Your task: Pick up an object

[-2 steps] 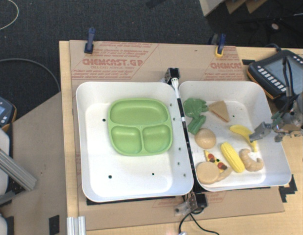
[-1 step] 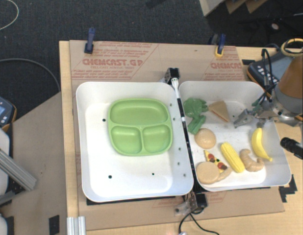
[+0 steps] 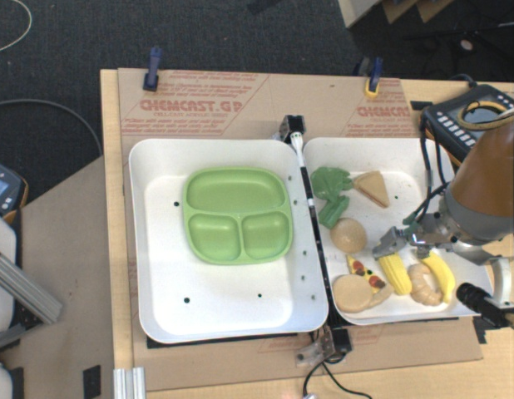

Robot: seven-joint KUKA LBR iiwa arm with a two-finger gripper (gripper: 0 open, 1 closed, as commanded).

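While nothing has yet left the bench, the scene reads as an early stage of the pick. Left bin [image 3: 149, 248]: holds a green divided tray [image 3: 238, 214], lying flat near the middle, well apart from the arm. Right bin [image 3: 398, 148]: holds the toy foods, any of which could serve as the object. Nearest the divider lies a green broccoli piece [image 3: 330, 192]; beside it, toward the far wall, a tan wedge [image 3: 373, 189]; nearer the camera, a round beige ball [image 3: 349, 234]; at the near wall, a flat pizza-like piece [image 3: 362, 291]. Just right of these lie a corn cob [image 3: 396, 273], a pale lumpy piece [image 3: 424, 284] and a banana [image 3: 442, 276], packed side by side. The gripper [image 3: 404, 238] hangs low over this cluster, just above the corn; whether its fingers are parted or closed cannot be told, and no item is seen between them. Judgement: approach largely done; grasp and lift remain.
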